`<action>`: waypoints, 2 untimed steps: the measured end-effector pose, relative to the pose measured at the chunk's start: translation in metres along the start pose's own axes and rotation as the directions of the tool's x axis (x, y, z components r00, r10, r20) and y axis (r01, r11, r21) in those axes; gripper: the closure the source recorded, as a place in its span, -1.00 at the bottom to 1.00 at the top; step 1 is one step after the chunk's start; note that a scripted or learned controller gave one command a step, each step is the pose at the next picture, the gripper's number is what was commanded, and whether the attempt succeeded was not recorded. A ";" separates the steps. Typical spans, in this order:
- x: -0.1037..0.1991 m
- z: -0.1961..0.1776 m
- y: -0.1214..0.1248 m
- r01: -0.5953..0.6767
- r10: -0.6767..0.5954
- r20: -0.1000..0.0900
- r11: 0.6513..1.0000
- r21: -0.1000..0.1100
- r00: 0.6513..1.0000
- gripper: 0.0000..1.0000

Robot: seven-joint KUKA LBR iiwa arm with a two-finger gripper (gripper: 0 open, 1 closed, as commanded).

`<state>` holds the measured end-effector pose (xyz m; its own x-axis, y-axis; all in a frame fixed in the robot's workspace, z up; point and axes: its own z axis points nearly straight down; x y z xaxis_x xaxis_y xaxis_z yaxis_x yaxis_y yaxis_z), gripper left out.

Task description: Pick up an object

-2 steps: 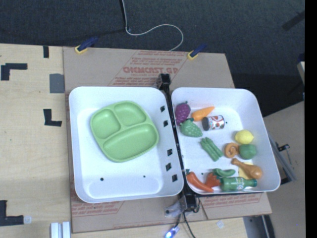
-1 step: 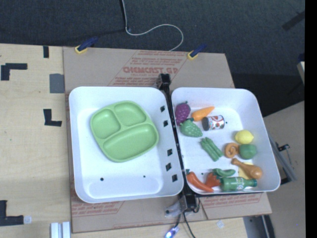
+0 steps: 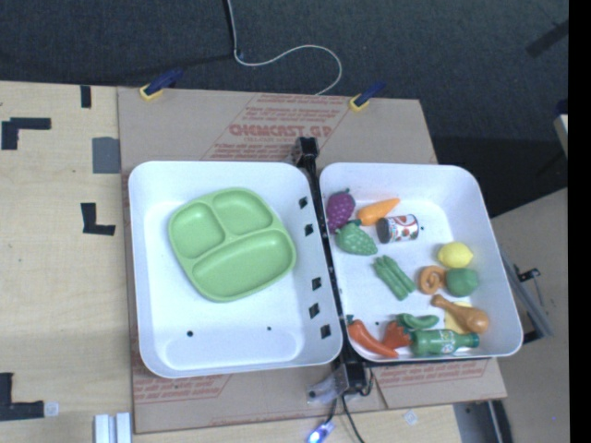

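- Task's things are all in the right bin: purple grapes, a carrot, a small can, a lemon, a green ball, green beans, a drumstick and a green bottle lying along the near wall.
- The left bin has a green divided plate lying flat in it.
- Biggest risk, probably: the near corner is crowded. The bottle, a red pepper and the drumstick are touching or just beside each other, so a grab there could pinch two things or shove one aside.
- The grapes and a leafy green piece sit hard against the divider wall, so the claw might hit the wall coming down.
- Round stuff like the lemon could squirt out if the grab is off-centre.
- The beans lie more in the open, so they look like the safer pick.
- Claw apart or together? Can't tell from this shot, and the same goes for the arm's pose, so no call on how the approach lines up.
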<state>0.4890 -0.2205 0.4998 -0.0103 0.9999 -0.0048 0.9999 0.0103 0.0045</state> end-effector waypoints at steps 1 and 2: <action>0.000 -0.010 0.001 0.001 -0.001 0.001 1.000 -0.001 1.000 1.00; 0.000 -0.020 0.001 0.001 -0.001 0.001 1.000 -0.001 1.000 1.00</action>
<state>0.4902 -0.2200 0.5199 -0.0113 0.9999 -0.0063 0.9999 0.0114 0.0059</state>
